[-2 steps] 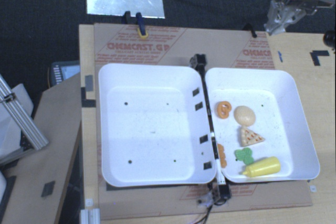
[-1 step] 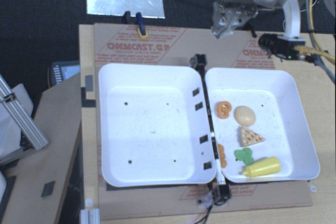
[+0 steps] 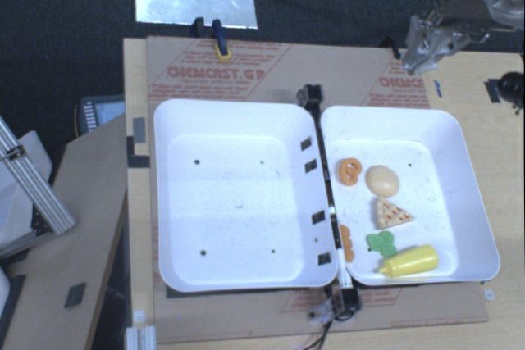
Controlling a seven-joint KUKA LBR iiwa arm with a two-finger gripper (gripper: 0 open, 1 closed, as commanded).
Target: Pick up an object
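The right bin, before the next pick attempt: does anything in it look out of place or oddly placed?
One thing: a small orange piece sits hard against the right bin's left wall, half hidden by the divider. The pretzel, egg, pizza slice, green piece and yellow bottle lie loose, undamaged.

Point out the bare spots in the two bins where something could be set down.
Left bin: whole floor bare. Right bin: free along the far wall and right side. Crowded near the divider: pretzel, egg, pizza slice, green piece, yellow bottle.

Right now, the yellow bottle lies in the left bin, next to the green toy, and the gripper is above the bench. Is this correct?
Not quite. The camera view shows the yellow bottle in the right bin, not the left one. It does lie next to the green toy, and the gripper is above the bench.
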